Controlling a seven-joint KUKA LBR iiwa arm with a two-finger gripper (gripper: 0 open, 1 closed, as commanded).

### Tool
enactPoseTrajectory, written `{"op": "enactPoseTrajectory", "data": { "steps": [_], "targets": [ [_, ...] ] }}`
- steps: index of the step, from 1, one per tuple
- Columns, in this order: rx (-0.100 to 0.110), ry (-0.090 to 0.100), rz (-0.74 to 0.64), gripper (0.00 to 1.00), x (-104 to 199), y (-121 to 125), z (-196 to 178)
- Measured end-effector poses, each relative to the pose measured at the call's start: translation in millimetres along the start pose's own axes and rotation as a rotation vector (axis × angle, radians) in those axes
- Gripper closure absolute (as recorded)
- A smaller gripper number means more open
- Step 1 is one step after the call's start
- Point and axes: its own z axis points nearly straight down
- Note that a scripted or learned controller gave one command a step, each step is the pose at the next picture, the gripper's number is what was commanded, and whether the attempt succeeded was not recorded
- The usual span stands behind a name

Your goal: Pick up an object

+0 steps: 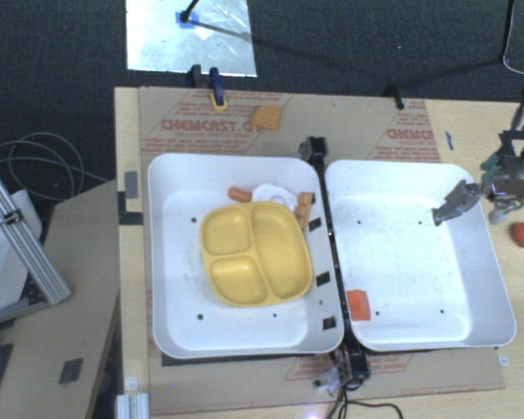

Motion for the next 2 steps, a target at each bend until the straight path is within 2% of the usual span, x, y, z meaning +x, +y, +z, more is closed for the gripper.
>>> {"op": "enactPoseTrajectory", "data": {
  "steps": [1, 2],
  "targets": [
    [0.013, 0.002, 0.001, 0.00, 71, 35, 155],
    [-0.009, -0.007, 0.018, 0.00, -7, 1, 60]
  ]
}}
